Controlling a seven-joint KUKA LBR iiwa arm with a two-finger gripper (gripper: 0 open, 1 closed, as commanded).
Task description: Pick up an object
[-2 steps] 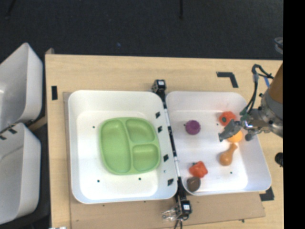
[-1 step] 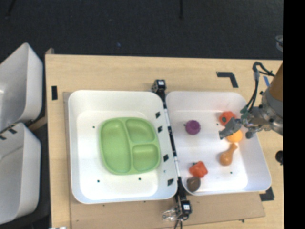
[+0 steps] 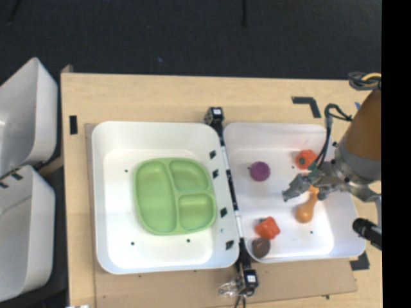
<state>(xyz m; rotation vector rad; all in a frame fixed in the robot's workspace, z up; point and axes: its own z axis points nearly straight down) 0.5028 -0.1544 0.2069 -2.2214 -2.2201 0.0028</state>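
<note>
Camera view | end effector (image 3: 303,190) state unclear | orange pear-shaped object (image 3: 306,208) beside it, neck toward upper right

Left white bin (image 3: 109,172) contains a green three-compartment plastic plate (image 3: 173,194). Right white bin (image 3: 276,136) contains a purple ball (image 3: 259,171), two orange-red items (image 3: 267,227) (image 3: 305,158) and an orange pear-shaped object (image 3: 306,208) beneath the gripper (image 3: 302,188).

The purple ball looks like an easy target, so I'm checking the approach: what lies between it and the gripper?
In the camera view, just bare white bin floor separates the purple ball from the gripper; the orange pear-shaped toy sits below that line.
</note>
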